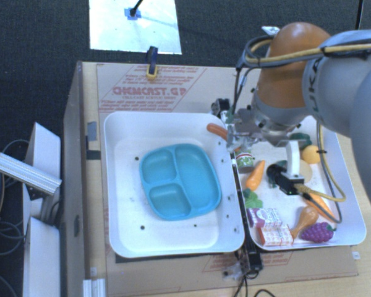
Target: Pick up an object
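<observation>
My gripper (236,140) hangs low over the wall between the two bins, at the back left corner of the right bin (352,218). An orange sausage (216,129) lies right beside it on the left bin's back right edge, close to or touching the gripper. Just in front of the gripper, a small can with a red label (245,161) stands next to an orange carrot (255,174). The wrist hides whatever lies directly beneath it.
A blue divided plate (179,181) lies in the left bin (120,166). The right bin also holds a green piece (252,198), two small boxes (269,224), a drumstick (305,218), purple grapes (318,232) and a yellow fruit (311,154). The arm covers the bin's back.
</observation>
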`<state>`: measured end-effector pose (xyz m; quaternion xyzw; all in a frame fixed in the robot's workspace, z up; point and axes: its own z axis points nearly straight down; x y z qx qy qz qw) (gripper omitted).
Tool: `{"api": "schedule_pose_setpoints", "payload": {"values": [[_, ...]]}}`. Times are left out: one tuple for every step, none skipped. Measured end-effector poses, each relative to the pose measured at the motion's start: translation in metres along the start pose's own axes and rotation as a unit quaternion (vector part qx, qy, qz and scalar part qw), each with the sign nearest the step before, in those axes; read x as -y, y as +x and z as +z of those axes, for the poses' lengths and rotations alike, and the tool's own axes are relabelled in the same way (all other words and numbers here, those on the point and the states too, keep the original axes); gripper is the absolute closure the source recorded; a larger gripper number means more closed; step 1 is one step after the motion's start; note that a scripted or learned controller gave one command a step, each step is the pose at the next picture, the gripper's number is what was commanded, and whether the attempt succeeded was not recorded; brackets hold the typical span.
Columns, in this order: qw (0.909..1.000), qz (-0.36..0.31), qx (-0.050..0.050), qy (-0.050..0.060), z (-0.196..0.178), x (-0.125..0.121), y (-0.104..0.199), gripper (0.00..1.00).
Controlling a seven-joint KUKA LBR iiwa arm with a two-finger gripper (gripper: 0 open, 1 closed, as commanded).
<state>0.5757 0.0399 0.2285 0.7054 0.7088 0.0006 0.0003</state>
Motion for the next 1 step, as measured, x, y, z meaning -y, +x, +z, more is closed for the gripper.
{"api": "schedule_pose_setpoints", "payload": {"values": [[1.0000,0.002,0.001,0.000,0.0024,0.0037,-0.0309,1.00]]}}
